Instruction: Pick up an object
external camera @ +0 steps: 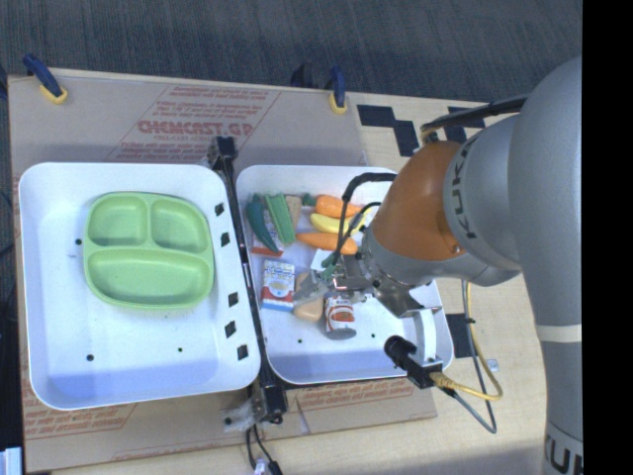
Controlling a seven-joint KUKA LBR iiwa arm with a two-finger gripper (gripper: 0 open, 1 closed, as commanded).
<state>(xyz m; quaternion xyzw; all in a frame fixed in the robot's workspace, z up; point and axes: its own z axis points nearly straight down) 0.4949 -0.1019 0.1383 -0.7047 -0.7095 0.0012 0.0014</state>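
Risk: the jaws (337,300) are crowding a tight cluster in the right bin (297,364); a small can (340,317), a wedge (310,311) and a carton (278,283) are lying just beside one another, so a closing grip is likely to nudge neighbours or slip off.

Pose: the arm (465,216) is reaching in from frame right, wrist bending down over bin centre.

Jaws: opening cannot be told; nothing visibly held.

Left bin (40,364): green plate (148,250).

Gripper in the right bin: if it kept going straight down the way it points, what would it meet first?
Probably the small red-and-white can directly under the gripper, beside a tan wedge. Depth is unclear from this slanted view.
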